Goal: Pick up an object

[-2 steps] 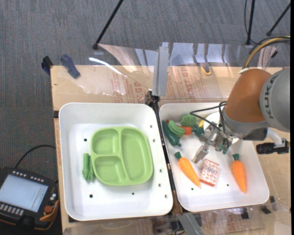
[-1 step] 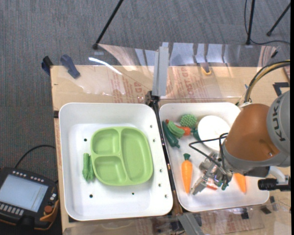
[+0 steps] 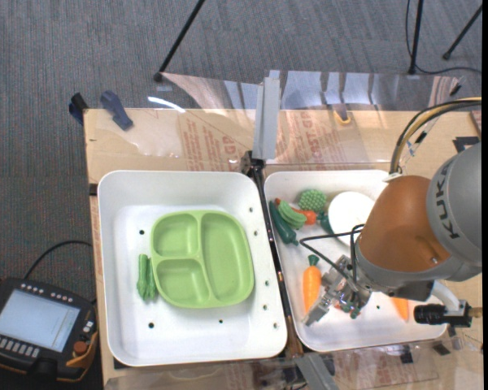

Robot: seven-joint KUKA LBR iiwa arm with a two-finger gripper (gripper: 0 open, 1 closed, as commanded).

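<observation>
My gripper (image 3: pixel 335 301) hangs low over the front of the right bin (image 3: pixel 366 341), just right of an orange toy carrot (image 3: pixel 311 287) with a green top. Nothing shows between its fingers. A dark green cucumber-like toy (image 3: pixel 283 222), a green knobbly toy (image 3: pixel 312 199) and a white round plate (image 3: pixel 350 212) lie at the back of that bin. A second orange piece (image 3: pixel 400 308) peeks out to the right of the wrist. The arm's orange band (image 3: pixel 398 230) covers much of the bin's right half.
The left bin (image 3: pixel 122 218) holds a light green divided plate (image 3: pixel 202 258) and a small green bean-like toy (image 3: pixel 145 277) beside it. A teach pendant (image 3: pixel 37 325) lies at the lower left off the bench. A grey post (image 3: pixel 266 120) stands behind the bins.
</observation>
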